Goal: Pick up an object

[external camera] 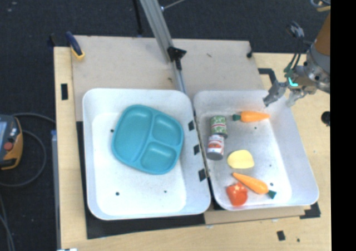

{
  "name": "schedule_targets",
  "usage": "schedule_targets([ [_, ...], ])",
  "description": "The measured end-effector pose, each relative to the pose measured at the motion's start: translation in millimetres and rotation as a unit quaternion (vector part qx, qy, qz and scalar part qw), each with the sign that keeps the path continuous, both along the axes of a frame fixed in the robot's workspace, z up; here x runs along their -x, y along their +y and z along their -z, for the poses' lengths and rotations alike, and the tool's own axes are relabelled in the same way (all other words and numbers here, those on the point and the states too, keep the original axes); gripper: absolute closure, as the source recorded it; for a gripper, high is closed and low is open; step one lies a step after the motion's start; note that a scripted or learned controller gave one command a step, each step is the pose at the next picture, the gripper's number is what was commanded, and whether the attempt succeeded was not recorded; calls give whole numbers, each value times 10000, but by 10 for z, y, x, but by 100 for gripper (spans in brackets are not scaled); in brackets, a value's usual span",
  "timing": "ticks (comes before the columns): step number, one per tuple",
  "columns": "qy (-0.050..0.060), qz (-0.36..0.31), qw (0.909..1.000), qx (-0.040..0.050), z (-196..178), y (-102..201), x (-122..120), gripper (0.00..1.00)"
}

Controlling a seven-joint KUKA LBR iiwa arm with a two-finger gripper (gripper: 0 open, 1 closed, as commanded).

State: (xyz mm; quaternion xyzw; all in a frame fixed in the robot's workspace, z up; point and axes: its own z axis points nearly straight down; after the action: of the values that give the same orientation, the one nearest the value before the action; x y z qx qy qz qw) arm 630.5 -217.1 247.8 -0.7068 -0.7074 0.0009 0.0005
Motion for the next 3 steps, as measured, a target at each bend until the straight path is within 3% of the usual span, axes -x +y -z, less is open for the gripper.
schedule_targets([
  [1,-18,-3,10000,5,-19,-1,-8,0],
  [3,2,4,10000,6,1031,-6,1,0],
])
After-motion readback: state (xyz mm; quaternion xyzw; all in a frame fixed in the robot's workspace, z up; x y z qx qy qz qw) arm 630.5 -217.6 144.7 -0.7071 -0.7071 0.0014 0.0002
